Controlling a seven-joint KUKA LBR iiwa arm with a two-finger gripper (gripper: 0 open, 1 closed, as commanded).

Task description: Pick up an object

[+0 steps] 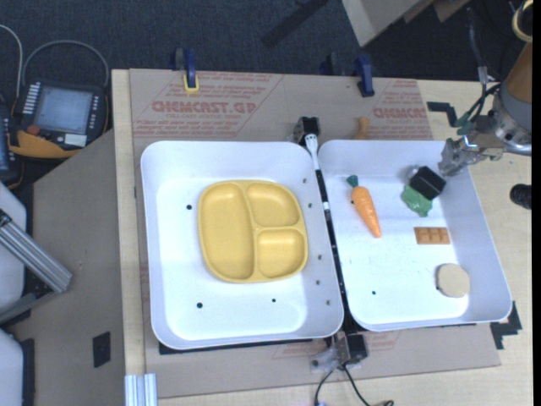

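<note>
Up at the right bin's (473, 227) far right corner, the end effector (455, 155) is hanging just beside a black block (427, 182); whether it is open or closed cannot be told, since its tip is small and blurred. Nothing is showing in its grip. The block is overlapping a green piece (416, 200), near a carrot (365, 209).
</note>
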